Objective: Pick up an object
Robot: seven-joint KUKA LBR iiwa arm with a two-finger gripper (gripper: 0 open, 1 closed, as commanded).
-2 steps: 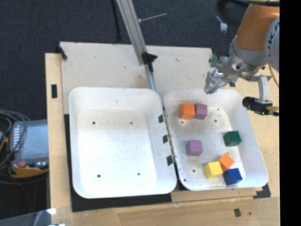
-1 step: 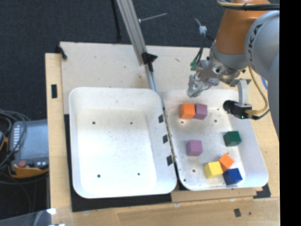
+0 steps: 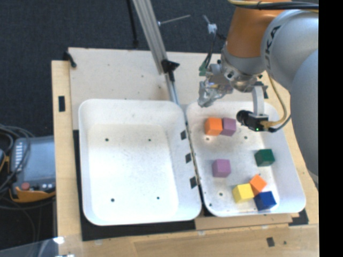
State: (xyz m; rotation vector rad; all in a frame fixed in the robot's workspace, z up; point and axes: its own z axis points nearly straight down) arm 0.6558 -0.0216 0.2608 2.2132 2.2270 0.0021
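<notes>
The right bin (image 3: 289, 191) holds several small blocks. An orange block (image 3: 214, 126) and a purple block (image 3: 229, 126) sit side by side near its back. Another purple block (image 3: 221, 167) lies mid-bin, a dark green block (image 3: 264, 157) to its right. At the front right are a yellow block (image 3: 243, 192), a small orange block (image 3: 258, 183) and a blue block (image 3: 265, 200). My gripper (image 3: 207, 98) hangs over the back left corner of the right bin, above and left of the orange block, with nothing seen between its fingers.
The left bin (image 3: 86, 143) lies beside the right one, sharing a middle rim. A slanted metal post (image 3: 153, 36) rises behind the bins. A grey box with cables (image 3: 32, 165) sits off the bench at the left.
</notes>
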